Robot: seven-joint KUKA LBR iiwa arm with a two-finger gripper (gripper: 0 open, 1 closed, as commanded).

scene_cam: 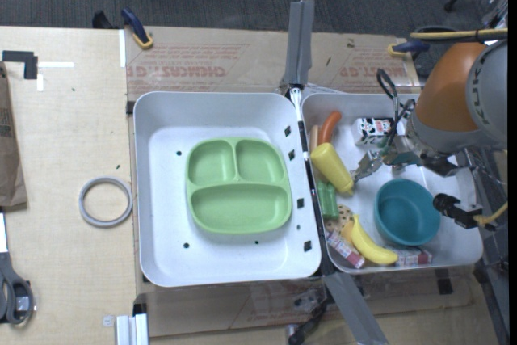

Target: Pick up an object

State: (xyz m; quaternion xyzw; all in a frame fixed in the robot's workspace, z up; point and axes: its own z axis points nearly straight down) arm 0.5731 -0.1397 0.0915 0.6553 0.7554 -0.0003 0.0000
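Note:
The right bin (452, 258) holds a yellow squeeze bottle (332, 166), an orange carrot (329, 127), a banana (368, 242), a teal bowl (406, 211), a black-and-white cow-patterned item (375, 128), a green item (326, 198) and wrapped snack bars (346, 252). My gripper (367, 166) is low in this bin, just right of the yellow bottle and up-left of the teal bowl. Its metal fingers stand open with nothing between them. The grey arm with its orange band (452, 89) covers the bin's far right corner.
A green divided plate (238, 186) lies in the left bin (153, 174). On the bench to the left are a grey ring (106, 200), scissors (14, 296) and a brown paper bag (10, 145). A grey divider post (299, 44) stands between the bins.

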